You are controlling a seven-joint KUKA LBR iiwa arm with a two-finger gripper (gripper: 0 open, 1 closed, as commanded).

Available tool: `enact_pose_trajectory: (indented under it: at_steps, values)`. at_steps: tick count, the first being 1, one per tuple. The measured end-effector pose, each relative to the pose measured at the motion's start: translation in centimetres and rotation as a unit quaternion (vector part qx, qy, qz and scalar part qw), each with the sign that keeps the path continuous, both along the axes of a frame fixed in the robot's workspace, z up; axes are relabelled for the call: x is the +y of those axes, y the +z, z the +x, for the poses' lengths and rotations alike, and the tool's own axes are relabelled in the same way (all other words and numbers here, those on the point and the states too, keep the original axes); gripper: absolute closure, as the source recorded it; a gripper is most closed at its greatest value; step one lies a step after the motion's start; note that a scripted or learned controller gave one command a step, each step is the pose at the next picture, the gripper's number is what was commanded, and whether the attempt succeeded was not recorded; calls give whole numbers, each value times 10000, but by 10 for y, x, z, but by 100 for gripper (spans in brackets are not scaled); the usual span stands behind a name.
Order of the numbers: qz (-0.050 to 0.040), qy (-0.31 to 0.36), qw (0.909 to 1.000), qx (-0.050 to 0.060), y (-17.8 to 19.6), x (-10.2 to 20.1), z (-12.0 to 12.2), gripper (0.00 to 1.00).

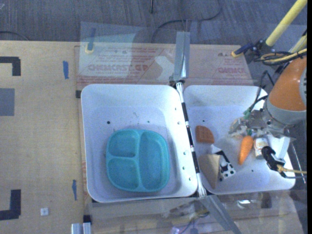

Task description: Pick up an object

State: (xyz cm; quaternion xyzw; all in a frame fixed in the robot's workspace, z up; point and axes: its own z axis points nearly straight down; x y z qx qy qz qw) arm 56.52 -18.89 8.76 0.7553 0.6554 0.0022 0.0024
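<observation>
The right bin [214, 101] holds several small objects. An orange carrot [245, 149] lies tilted near the bin's middle right. A brown rounded piece [204, 134] sits by the bin's left wall, with a tan wedge [210, 167] and a small black-and-white toy [226, 168] toward the front. My gripper [251, 128] hangs low over the right side of this bin, just above the carrot's upper end, and the wrist hides its tip. A pale crumpled item [238, 126] lies right beside it.
The left bin [97, 106] holds a teal divided plate [138, 160]. A metal divider [181, 57] runs between the bins at the back. Cables and a yellow pole [287, 18] crowd the far right, behind the arm's orange band [288, 89].
</observation>
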Motion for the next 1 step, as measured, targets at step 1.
enact_pose_trajectory:
  at_steps: [1]
  values:
    - [-18,-27,10000,-17,11,-4,0,100]
